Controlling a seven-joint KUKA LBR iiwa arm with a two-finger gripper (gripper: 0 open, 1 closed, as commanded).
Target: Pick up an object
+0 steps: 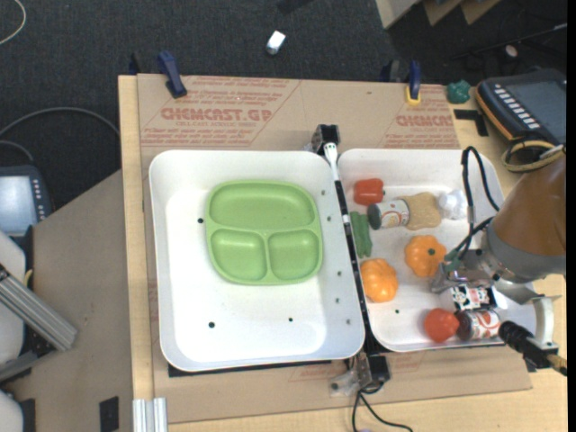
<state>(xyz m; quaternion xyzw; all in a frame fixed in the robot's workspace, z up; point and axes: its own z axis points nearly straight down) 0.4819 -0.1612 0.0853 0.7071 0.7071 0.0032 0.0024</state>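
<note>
From the overhead camera I see two shallow white bins side by side on the cardboard-topped bench. The left bin [180,241] holds one thing — a light green divided plate [265,230] with three compartments, lying flat near the bin's middle.

The right bin [396,162] carries the clutter. I count two orange pieces: a pumpkin-like one [424,255] near the centre and a smoother orange fruit [379,280] toward the left wall. There are two red pieces: a red pepper-like item [368,190] near the far left corner and a red tomato-like ball [440,324] at the near edge. One green strip [361,233] lies along the divider. One small bottle or figure with a tan end [409,212] lies on its side, just beside a pale crumpled item [453,204] I can't identify.

The arm [531,228] comes in from the right, its orange band over the bin's right wall. The gripper [470,297] sits low in the near right part of that bin, just beside the red ball and the pumpkin-like piece. I cannot tell how it is set or whether it has hold of anything — a red-and-white patterned thing [484,324] lies right under it.
</note>
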